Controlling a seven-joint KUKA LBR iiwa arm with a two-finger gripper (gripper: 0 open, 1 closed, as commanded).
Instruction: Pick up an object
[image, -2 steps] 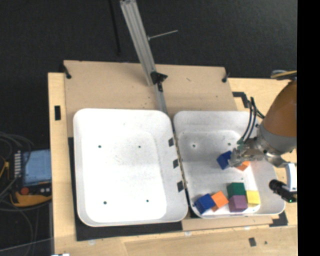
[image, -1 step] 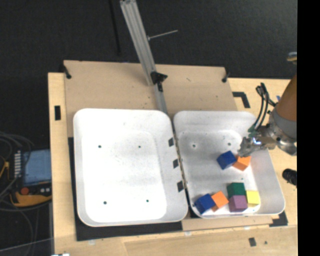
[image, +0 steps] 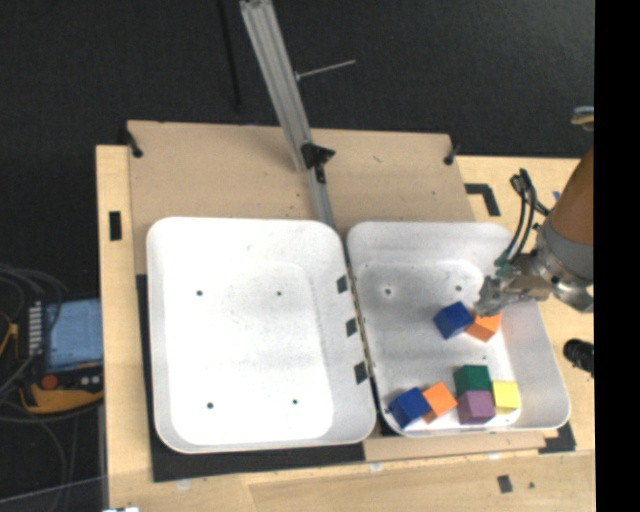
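- over the right bin (image: 520, 250), near its right wall, the gripper (image: 493, 298) hangs low, with the arm (image: 570, 215) reaching in from the right; the tip sits just above an orange cube (image: 484, 328) that lies touching, or all but touching, a blue cube (image: 453, 320).
- tool state: the tip is small and blurred, so whether it is open, closed or gripping cannot be told; no cube shows lifted off the bin floor.
- task's thing: judged by its nearness to the tip, the orange cube is the likely target; it rests on the floor of the right bin, about mid-height, right of centre.
- along the near wall of that bin lies a cluster: a second blue cube (image: 409, 405), a second orange cube (image: 439, 399), a purple cube (image: 476, 406), a green cube (image: 472, 379) and a yellow cube (image: 506, 395), packed close, probably harder to take singly.
- left bin (image: 170, 300) stands beside the right one, their rims meeting at the middle.
- judgement: the pick is at the approach or grasp stage; the neighbouring blue cube may be nudged or block one side.
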